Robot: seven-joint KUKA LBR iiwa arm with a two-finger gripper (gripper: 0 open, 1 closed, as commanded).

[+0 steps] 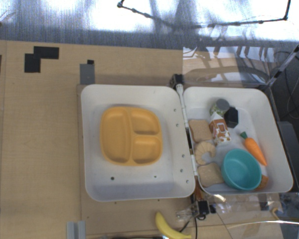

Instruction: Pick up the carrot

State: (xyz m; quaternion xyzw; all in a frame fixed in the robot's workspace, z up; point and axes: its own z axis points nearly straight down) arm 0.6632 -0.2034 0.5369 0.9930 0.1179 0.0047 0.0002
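Note:
The carrot (253, 148), orange with a small green top, lies in the right bin (269, 114) near its right wall. Its green end points up-left and its tip points down-right. Just below and left of it sits a teal bowl (241, 169), close to touching it.
The right bin also holds two bread slices (200, 130) (211, 175), a croissant (206, 151), a small carton (220, 128), a dark block (231, 116) and a round grey-green item (220, 106). A yellow divided plate (131, 135) lies in the left bin (89, 148). A banana (169, 228) rests on the bench's front edge.

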